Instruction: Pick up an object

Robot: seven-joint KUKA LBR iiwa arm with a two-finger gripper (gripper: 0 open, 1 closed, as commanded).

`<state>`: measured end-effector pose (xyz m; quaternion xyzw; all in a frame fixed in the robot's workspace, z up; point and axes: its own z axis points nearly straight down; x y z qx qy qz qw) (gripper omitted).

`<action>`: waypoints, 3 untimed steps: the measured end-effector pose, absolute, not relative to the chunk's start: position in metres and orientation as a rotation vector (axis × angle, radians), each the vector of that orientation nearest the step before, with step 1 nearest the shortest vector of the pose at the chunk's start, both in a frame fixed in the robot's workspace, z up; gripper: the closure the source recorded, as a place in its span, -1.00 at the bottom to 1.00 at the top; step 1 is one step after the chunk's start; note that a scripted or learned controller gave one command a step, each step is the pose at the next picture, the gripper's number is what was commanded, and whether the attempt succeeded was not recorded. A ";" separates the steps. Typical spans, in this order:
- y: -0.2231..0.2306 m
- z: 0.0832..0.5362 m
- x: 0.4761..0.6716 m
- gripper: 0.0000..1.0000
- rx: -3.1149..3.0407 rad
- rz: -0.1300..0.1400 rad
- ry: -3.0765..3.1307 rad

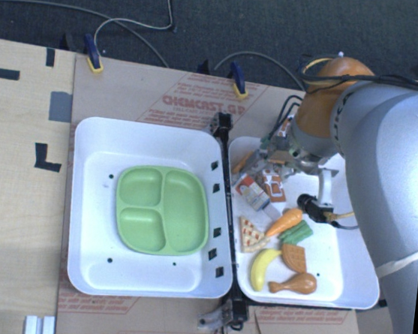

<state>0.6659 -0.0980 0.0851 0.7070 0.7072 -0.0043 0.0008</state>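
The right bin (346,281) holds several toy foods: an orange carrot (286,221), a green piece (298,232), a waffle wedge (250,234), a yellow banana (260,268), a brown drumstick (294,284) and a brown chunk (294,257). My gripper (267,170) is lowered into the back left of this bin, right over a grey-white packet (252,195) and a red-and-white item (273,185). The wrist hides what lies directly under it. Nothing is visibly held.
The left bin (98,149) holds a green divided plate (162,210). A black divider (223,202) runs between the bins. The grey arm (390,170) covers the right bin's back right corner. Cables and two clamps lie along the bench's far edge.
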 end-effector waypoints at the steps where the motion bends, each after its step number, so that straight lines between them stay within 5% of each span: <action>1: -0.096 0.096 0.667 1.00 2.217 -0.004 2.220; 2: -0.004 0.185 0.669 1.00 2.219 0.002 2.225; 3: 0.030 0.184 0.626 1.00 2.220 -0.003 2.225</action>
